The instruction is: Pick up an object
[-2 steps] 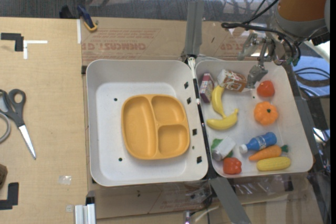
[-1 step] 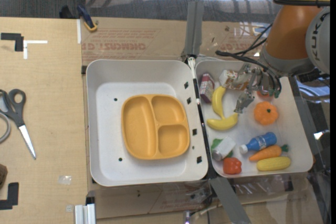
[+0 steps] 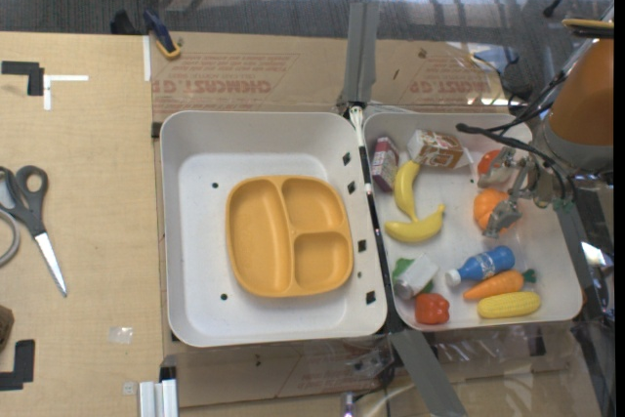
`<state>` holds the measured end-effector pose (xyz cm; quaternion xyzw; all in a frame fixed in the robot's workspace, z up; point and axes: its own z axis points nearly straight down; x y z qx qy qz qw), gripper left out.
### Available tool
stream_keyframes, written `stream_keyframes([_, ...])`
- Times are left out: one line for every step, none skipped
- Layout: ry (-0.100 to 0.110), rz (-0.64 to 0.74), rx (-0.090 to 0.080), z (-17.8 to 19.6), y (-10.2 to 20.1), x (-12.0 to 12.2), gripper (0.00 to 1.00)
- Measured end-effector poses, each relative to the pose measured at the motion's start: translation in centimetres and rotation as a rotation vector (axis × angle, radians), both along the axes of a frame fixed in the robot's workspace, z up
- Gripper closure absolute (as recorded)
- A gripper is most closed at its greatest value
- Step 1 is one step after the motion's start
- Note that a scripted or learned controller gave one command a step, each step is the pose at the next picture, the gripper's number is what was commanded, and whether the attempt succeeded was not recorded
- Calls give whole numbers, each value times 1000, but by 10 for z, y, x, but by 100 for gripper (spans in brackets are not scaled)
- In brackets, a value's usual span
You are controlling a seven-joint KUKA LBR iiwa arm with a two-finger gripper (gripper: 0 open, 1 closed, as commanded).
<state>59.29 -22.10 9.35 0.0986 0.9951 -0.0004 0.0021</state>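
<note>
My hand [image 3: 510, 200] hangs low over the right bin [image 3: 564, 254], reaching in from its right side, and sits right at the orange [image 3: 489, 207]; the metal fingers crowd against the fruit's right flank, but I cannot tell how wide they stand or whether the orange is truly between them. The orange is near the bin's middle right, round and bright. Taking the orange as my mark: just left of it lies a curved yellow banana [image 3: 412, 207], smooth and plastic-looking; above and left sits a small brown-and-white box [image 3: 437, 149], and farther left, by the bin wall, a dark little packet [image 3: 383, 157]. Below the orange lies a blue bottle [image 3: 484, 265] on its side, then a carrot [image 3: 496, 284] and a yellow corn cob [image 3: 508, 306] close together. Down and left of it are a red pepper [image 3: 432, 309] and a white-and-green carton [image 3: 415, 273]. Well to the left, in the other bin [image 3: 190, 239], rests a yellow divided tray [image 3: 290, 235] with three compartments. Far left of that, on the wooden counter [image 3: 78, 210], lie grey scissors [image 3: 37, 222].
</note>
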Motion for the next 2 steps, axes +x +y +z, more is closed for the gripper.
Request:
stream_keyframes([-5, 3, -2, 11, 1, 2, 100])
stream_keyframes([-1, -20, 1, 167, 76, 31, 100])
